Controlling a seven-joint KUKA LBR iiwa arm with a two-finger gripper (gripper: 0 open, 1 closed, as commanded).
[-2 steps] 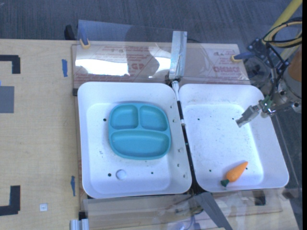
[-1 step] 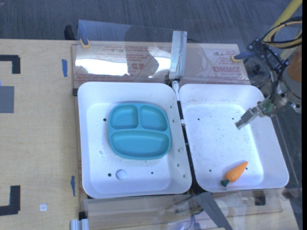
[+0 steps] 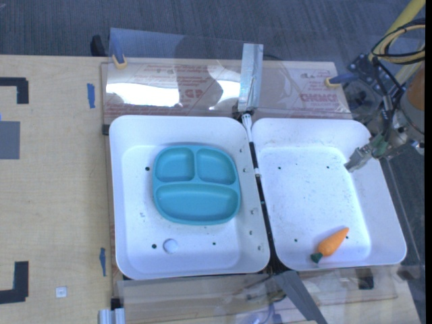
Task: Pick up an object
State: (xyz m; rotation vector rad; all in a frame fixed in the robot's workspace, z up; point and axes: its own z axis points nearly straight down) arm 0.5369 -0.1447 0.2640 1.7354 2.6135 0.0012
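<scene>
A small orange toy carrot (image 3: 331, 242) with a green stem end lies near the front of the right bin (image 3: 304, 181). My gripper (image 3: 359, 157) hangs over the right bin's far right rim, well behind the carrot and apart from it. Nothing shows in it. A blue divided plate (image 3: 196, 184) rests in the middle of the left bin (image 3: 128, 181). A small white round object (image 3: 170, 246) sits near the left bin's front left corner.
A clear plastic panel (image 3: 202, 79) and a metal bracket (image 3: 250, 76) stand behind the bins. Yellow and black cables (image 3: 398, 39) hang at the upper right by the arm. The wooden bench (image 3: 47, 181) stretches to the left.
</scene>
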